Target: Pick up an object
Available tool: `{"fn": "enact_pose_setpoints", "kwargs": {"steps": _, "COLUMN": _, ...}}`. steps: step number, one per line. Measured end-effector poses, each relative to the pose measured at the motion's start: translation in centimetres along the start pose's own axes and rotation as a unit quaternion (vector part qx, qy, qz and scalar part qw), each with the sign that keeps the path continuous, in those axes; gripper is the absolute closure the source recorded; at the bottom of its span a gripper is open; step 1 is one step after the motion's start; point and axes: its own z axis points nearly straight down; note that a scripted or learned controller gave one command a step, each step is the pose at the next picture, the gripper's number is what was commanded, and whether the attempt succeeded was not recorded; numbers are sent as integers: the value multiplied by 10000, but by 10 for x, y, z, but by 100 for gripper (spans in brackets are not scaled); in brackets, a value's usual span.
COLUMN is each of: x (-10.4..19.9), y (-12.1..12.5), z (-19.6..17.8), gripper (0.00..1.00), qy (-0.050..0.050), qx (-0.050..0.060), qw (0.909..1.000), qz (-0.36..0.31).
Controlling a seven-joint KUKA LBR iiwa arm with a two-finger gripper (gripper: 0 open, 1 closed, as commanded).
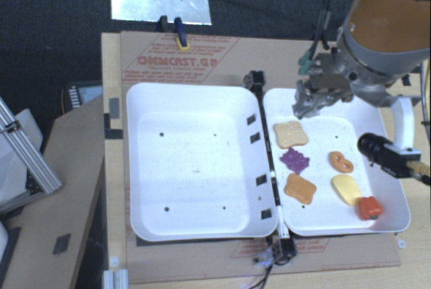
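Two fingers of the gripper (303, 108) point down over the far edge of the right bin (397, 213), at about twelve o'clock from the bread slice. We cannot tell if the fingers are apart or together, because they look like one dark grey mass from this angle. We see nothing between them.

Just below the fingers, the pale bread slice (291, 134) lies flat in the right bin, near its far left corner. At six o'clock from the bread slice is a purple piece (295, 160), close to it but apart. At six o'clock from the purple piece lies an orange-brown piece (300, 188), just beside it. At three o'clock from the purple piece we see a small pretzel (341, 162). At six o'clock from the pretzel is a yellow piece (347, 189), and touching its lower right end is a red piece (369, 208), near the front right corner of the bin.

The grey arm (387, 11) with its orange band rises from the gripper toward two o'clock. The left bin (135, 146) sits at nine o'clock from the right bin, and they touch along a line of black clips (259, 139). Both bins rest on a cardboard sheet (178, 55) on the bench (74, 146).
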Motion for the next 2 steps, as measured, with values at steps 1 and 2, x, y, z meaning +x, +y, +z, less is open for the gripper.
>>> {"fn": "enact_pose_setpoints", "kwargs": {"steps": 1, "x": 61, "y": 0, "z": -26, "gripper": 100, "qy": 2, "qx": 3, "qw": 10000, "qz": 6}}
{"fn": "enact_pose_setpoints", "kwargs": {"steps": 2, "x": 123, "y": 1, "z": -81, "gripper": 100, "qy": 12, "qx": -9, "qw": 10000, "qz": 7}}
